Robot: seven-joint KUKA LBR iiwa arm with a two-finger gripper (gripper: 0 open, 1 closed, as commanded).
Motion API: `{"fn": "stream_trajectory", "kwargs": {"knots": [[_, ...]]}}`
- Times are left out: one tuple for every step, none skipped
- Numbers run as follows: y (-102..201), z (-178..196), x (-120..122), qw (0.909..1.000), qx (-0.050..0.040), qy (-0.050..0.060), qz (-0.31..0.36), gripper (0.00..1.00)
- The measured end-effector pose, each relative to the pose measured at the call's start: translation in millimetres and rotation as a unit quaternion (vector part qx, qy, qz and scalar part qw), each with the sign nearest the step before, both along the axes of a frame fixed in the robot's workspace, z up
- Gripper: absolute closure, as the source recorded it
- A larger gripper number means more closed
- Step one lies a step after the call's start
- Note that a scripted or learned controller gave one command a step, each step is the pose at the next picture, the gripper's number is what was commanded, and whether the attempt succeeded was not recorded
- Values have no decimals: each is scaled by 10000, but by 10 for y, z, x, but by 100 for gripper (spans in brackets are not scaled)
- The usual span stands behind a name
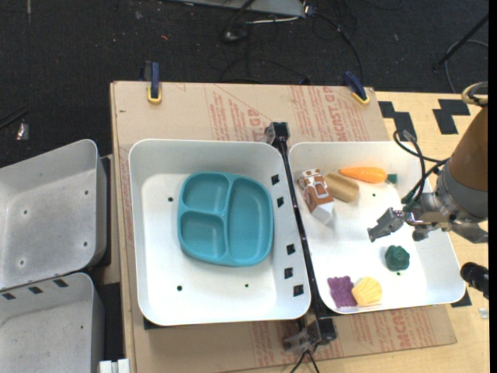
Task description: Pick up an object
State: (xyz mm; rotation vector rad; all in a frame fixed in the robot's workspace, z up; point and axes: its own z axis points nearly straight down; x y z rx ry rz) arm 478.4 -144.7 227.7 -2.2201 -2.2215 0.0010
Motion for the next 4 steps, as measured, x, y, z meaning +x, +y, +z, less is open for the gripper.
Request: {"fn": "stream_trajectory", "kwargs": {"knots": [[46, -532, 96, 10000, 3, 6, -6, 0], [131, -1025, 32, 10000, 9, 22, -8, 0], [138, -1372, 28, 10000, 6, 11, -9, 0], [139, -1261, 31, 10000, 3, -2, -16, 100]]}}
